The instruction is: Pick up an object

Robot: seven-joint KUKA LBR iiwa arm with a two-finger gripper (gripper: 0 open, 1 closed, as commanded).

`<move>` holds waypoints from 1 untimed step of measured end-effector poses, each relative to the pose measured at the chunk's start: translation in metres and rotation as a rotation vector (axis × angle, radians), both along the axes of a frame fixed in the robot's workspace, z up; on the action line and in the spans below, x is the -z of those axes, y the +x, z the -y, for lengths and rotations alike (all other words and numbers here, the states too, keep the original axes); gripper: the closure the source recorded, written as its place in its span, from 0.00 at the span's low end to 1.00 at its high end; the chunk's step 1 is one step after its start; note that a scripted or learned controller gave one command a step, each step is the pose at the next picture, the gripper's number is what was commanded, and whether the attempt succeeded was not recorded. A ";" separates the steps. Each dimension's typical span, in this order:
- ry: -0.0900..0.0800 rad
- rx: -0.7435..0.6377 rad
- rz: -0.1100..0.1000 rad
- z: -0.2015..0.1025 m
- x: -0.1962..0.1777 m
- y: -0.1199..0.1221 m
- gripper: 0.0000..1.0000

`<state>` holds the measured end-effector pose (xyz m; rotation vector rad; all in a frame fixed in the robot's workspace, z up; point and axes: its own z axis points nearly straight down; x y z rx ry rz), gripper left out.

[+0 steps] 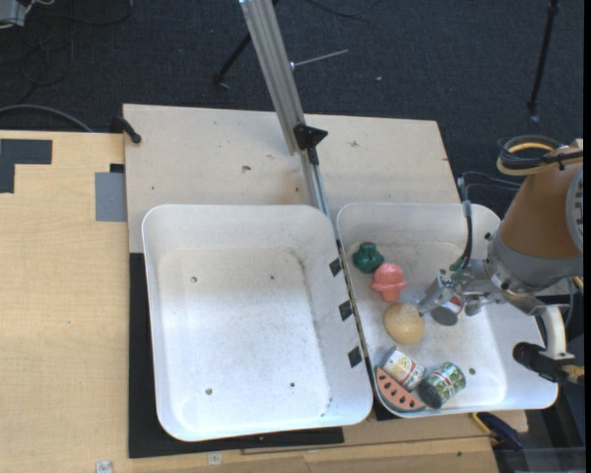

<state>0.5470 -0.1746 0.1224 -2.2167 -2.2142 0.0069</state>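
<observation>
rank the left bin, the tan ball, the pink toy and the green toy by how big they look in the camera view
1. left bin, by far the largest
2. tan ball
3. pink toy, close to the ball in size, so that order is unsure
4. green toy, smallest

A single camera is looking down from above the bench (374,151) at a slant, taking in both white bins side by side: the left bin (238,323) is sitting near the middle of the frame and the right bin (492,382) is lying toward the right edge. The view is standing well back, so dark floor is showing beyond the bench along the top. The arm (537,230) is entering from the right. A slanted metal rail (276,62) is perhaps part of a mount, though that is hard to tell.
</observation>
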 end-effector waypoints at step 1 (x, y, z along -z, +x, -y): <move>-0.002 0.005 0.006 0.002 -0.014 0.001 1.00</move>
